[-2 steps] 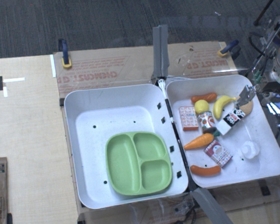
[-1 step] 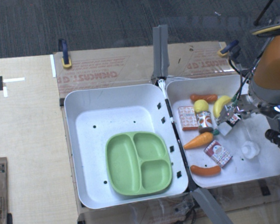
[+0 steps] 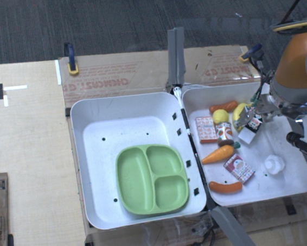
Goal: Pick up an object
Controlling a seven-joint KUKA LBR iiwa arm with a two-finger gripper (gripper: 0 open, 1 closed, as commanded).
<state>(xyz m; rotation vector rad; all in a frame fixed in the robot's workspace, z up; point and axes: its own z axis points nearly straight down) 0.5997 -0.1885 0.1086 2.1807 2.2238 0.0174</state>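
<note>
The right bin [image 3: 291, 187] holds several small toy items. An orange carrot [image 3: 219, 153] lies near the bin's middle left, with a red sausage [image 3: 225, 186] in front of it. A red-and-white carton [image 3: 239, 168] lies between them to the right. A pink box [image 3: 205, 129], a small can [image 3: 224, 131], a yellow fruit [image 3: 220, 117] and an orange-red piece [image 3: 224, 107] sit at the back left. My gripper [image 3: 248, 119] is low over the bin's back middle, just right of the can and yellow pieces, with a small white block [image 3: 246, 135] right below it.
The left bin [image 3: 91, 153] holds a green divided plate [image 3: 151, 178]. A white cup-like piece [image 3: 274, 164] rests at the right bin's right side. The grey divider [image 3: 177, 62] stands between the bins at the back. The arm's orange band [image 3: 295, 69] hangs over the right bin's back right corner.
</note>
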